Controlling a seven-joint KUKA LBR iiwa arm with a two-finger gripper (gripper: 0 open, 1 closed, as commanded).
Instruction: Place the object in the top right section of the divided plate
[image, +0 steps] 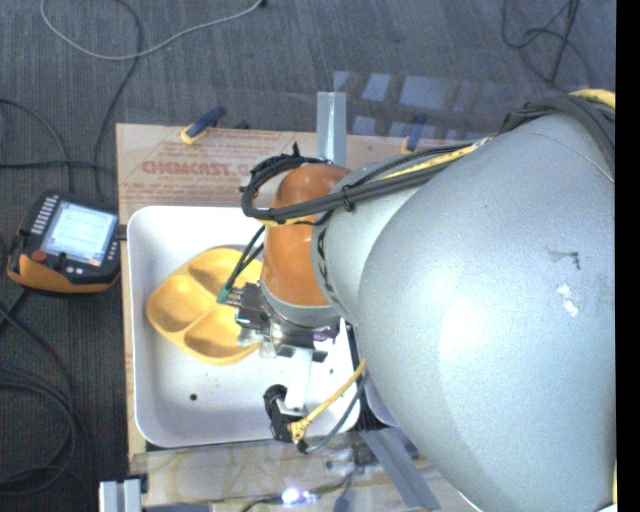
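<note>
A yellow divided plate (196, 303) lies in the left white bin (160, 400), its right side hidden under my arm. The gripper (278, 342) hangs over the plate's right edge, just below the orange wrist band (298, 240). The wrist body covers the space under it, so any object there is hidden from me.
My grey arm fills the right half of the view and covers the right bin. A teach pendant (68, 243) lies on the floor left of the bench. A black and yellow cable end (285, 418) dangles near the left bin's front right corner.
</note>
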